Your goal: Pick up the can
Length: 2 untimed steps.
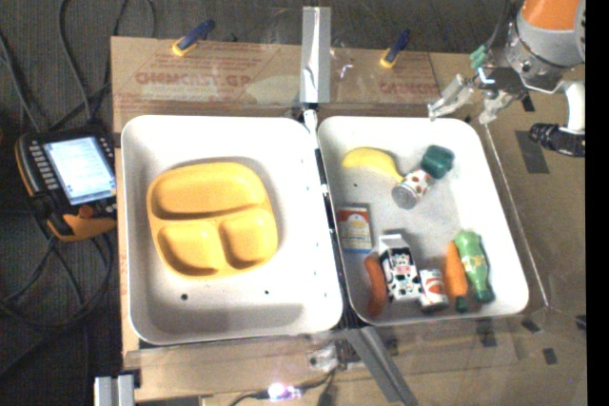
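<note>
Your can (pixel 411 188) lies tipped in the right bin (pixel 504 204), touching a green block (pixel 438 160), with a banana (pixel 369 163) just beside it. Your hand (pixel 463 101) hangs past the bin's far corner, fingers spread apart, holding nothing. Carton (pixel 400 271), carrot (pixel 457 276) and bottle (pixel 473 264) crowd the near side.

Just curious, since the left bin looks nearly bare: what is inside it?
A yellow tray with three compartments lies flat in the left bin. The compartments hold nothing. Whatever is beneath the tray is covered.
</note>
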Available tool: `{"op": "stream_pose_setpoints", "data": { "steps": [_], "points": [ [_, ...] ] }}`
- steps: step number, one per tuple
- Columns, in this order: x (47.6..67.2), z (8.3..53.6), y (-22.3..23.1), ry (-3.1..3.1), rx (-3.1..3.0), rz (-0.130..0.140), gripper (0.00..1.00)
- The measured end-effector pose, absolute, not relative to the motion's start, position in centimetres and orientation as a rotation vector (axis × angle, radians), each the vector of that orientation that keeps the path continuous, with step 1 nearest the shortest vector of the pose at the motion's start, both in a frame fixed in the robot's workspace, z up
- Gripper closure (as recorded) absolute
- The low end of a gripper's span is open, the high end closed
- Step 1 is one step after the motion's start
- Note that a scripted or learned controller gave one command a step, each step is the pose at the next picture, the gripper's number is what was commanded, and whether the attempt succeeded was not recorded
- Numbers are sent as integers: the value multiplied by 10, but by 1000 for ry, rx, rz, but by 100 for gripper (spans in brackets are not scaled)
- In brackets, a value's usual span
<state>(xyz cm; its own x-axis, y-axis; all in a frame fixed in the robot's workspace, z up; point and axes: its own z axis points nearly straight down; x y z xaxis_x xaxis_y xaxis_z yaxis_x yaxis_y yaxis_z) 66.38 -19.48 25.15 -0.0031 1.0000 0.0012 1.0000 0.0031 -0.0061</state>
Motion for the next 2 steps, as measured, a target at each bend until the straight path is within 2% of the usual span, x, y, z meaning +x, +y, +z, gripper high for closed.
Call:
{"op": "stream_pose_setpoints", "data": {
  "steps": [1,2],
  "points": [
    [669,136,-194,-2236,-2208,8,0],
    [641,88,-196,-2113,-2340,-2,0]
  ]
}}
